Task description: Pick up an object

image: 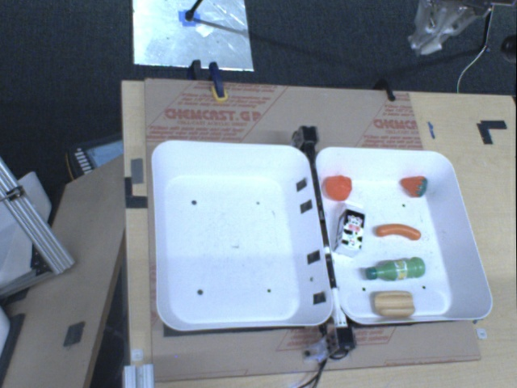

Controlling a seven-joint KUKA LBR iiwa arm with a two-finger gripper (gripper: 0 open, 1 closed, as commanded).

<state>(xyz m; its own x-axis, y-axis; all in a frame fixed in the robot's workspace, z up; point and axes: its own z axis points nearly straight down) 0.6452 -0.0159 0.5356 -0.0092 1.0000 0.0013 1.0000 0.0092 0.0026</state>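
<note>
**Me:** Gripper point(436, 24) of mine hangs at the top right, high over the dark floor and well apart from both bins. It is a pale blur up there, so whether it is spread or pressed together I cannot tell.

**You:** And the things to pick from?

**Me:** All in the right bin point(468, 241). A rounded orange lump point(338, 187) near the divider, a red-orange piece with a green tip point(414, 186) at the far side, a flat black-and-white carton point(350, 231) hard against the left wall, a slim glossy sausage point(397, 232), a green bottle point(396, 269) on its side, and a tan bread roll point(393, 303) nearest the front. The left bin point(222, 241) is smooth white plastic with a few small holes.

**You:** What worries you?

**Me:** I judge the bottle likely to roll away under a closing pinch, being round and lying flat. The sausage looks thin and slick; it could squirt out. The carton sits so near the wall that I might strike the rim. Bottle and roll lie near each other, so a wide approach may nudge one.

**You:** Safest choice?

**Me:** Probably the orange lump: plump, standing apart.
</note>
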